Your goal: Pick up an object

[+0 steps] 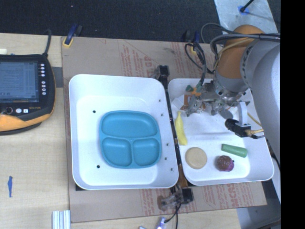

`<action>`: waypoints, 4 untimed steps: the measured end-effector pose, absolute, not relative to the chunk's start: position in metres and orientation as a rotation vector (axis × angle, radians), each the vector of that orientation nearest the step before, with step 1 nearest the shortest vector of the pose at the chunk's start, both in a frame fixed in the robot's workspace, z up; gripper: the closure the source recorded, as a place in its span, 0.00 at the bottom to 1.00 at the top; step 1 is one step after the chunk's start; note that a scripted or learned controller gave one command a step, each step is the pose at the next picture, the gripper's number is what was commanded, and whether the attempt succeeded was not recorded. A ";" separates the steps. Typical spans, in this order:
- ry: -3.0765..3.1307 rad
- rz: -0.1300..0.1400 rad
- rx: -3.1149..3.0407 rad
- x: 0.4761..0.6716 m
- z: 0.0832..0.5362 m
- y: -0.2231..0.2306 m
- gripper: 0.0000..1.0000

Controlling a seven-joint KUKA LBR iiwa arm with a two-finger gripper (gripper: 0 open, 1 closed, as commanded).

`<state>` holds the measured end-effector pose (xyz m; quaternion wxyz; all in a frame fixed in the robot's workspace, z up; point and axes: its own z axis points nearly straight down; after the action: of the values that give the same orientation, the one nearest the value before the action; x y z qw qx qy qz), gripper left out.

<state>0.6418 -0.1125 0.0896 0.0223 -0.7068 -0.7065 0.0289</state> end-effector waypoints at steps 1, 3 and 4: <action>-2.224 0.002 -2.220 0.656 0.174 -0.179 0.00; -2.239 -0.007 -2.232 0.662 0.105 -0.131 0.00; -2.242 -0.009 -2.236 0.663 0.105 -0.103 0.00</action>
<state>0.6632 -0.1033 0.1054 -0.0124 -0.7061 -0.7080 -0.0028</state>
